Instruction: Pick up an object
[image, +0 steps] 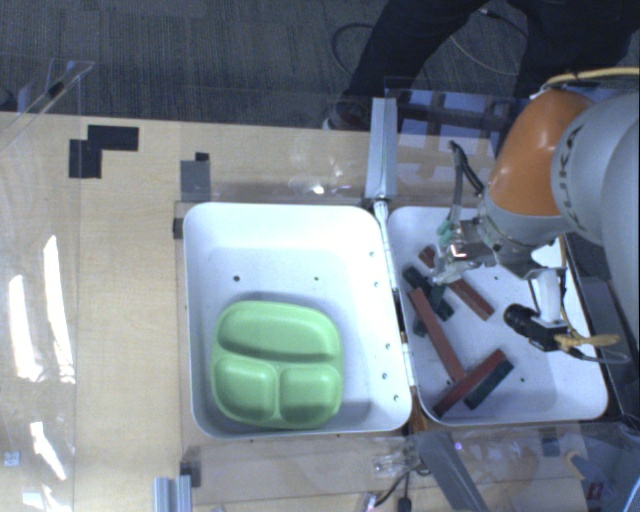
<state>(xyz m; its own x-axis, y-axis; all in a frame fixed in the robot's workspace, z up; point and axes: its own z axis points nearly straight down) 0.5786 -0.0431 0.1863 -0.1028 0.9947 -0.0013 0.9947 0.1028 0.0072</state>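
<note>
Over the right bin (590, 400), gripper (455, 250) sits low beside brown sticks (435, 325), finger state cannot be told; green tray (278, 365) lies in left bin (200, 300)

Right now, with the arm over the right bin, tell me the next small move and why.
Probably lower the end effector straight down onto the brown bar just beneath it. It hovers at the upper left of the right bin, where several brown bars lie; none shows held.
</note>
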